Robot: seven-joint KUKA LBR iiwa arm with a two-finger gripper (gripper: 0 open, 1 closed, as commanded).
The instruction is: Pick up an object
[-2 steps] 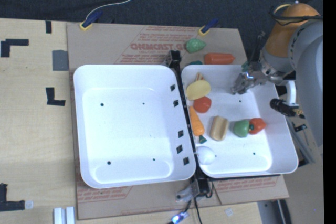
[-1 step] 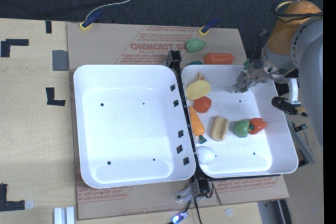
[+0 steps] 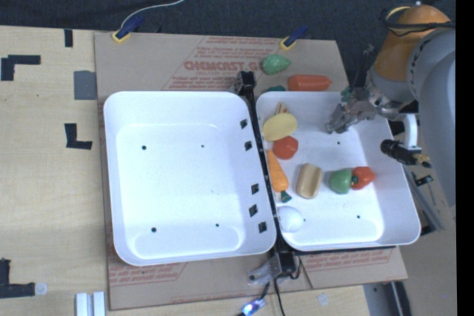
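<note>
The right bin [image 3: 385, 222] holds several toy foods: a yellow lemon [image 3: 279, 126], a red tomato [image 3: 285, 147], an orange carrot [image 3: 277, 172], a tan bread roll [image 3: 308, 180], a green pepper [image 3: 340, 180] touching a red piece [image 3: 362, 177], and a white egg [image 3: 289, 218]. My gripper [image 3: 339, 120] hangs over the bin's upper right part, above bare white floor. It is right of the lemon and above the pepper in the view. Nothing shows in it.
A green toy [image 3: 275, 64] and an orange-red toy [image 3: 309, 83] lie at the right bin's far rim on the cardboard. The left bin [image 3: 118, 159] stands beside it, split off by a black clip-lined divider [image 3: 255, 159]. My arm [image 3: 407, 55] enters from the right.
</note>
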